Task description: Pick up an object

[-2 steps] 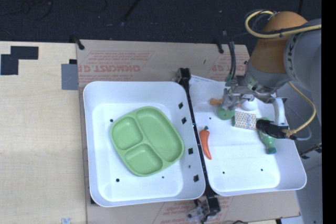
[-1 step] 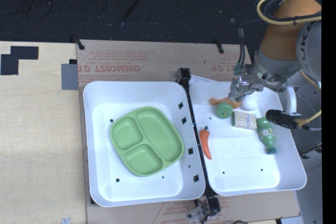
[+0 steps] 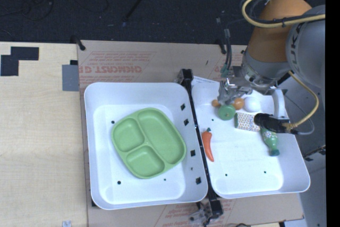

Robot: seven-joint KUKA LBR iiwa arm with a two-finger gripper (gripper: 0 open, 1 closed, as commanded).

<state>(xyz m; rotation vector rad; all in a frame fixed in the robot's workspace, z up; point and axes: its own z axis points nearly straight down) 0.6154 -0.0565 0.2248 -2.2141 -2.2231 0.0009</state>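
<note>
The pincer [image 3: 228, 97] sits low over the far end of the right shallow white plastic bin [image 3: 249, 170], on the grey arm with orange band [image 3: 276, 29] reaching in from the right. Whether it is released or clenched I cannot tell, because the wrist hides it from this angle, and nothing is visibly gripped. It is probably there because that corner holds the tightest cluster of pickable things. A small green round toy piece [image 3: 227, 112] lies just beside and below it, a small orange ball [image 3: 217, 103] just to its left, and a second orange ball [image 3: 239, 103] just to its right. All three are close enough that I cannot say whether any of them touches it. The likely target is one of these three, most likely the green piece, and crowding there could mean a bad grab. A small patterned cardboard box [image 3: 245, 121] lies flat near the cluster. A green plastic bottle [image 3: 271, 142] lies on its side further toward the right wall. An orange toy carrot [image 3: 207, 145] lies alone along the left wall, well apart from the pincer, so it is easier to reach but not approached. The left shallow white plastic bin [image 3: 101, 167] holds a light green three-compartment plastic plate [image 3: 149, 142], flat and tilted diagonally, far from the action. Both bins rest on a brown cardboard sheet [image 3: 122, 64]. The pick is not yet done.
</note>
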